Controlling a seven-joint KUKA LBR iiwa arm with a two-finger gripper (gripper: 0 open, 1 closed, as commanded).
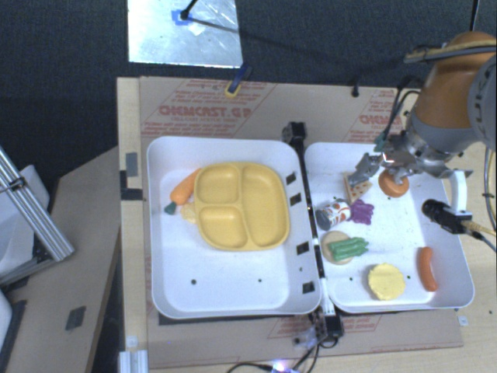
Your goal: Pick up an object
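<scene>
The arm reaches in over the right bin (464, 286), and its tool (386, 160) hangs over that bin's far part, just above a small orange piece (394, 185) and beside a tan wedge (356, 185); whether the tool is apart or together I cannot tell, and nothing can be seen between its tips. The orange piece, the likeliest thing to be picked, lies near the far right of the bin, close under the tool. It looks like a small toy food item, probably light and stiff plastic, perhaps a little slick, so a pinch across its narrow width should serve best. It seems roundish from above, with no clear long axis that can be made out. Other choices lie nearer: a sausage (425, 268) by the right wall, its long axis running roughly from far to near, a green vegetable (349, 247) lying across the bin, a purple cluster (361, 211), and a yellow round (386, 280). The left bin (167, 231) holds a yellow divided plate (237, 206) and a carrot (184, 186) pointing slantwise.
</scene>
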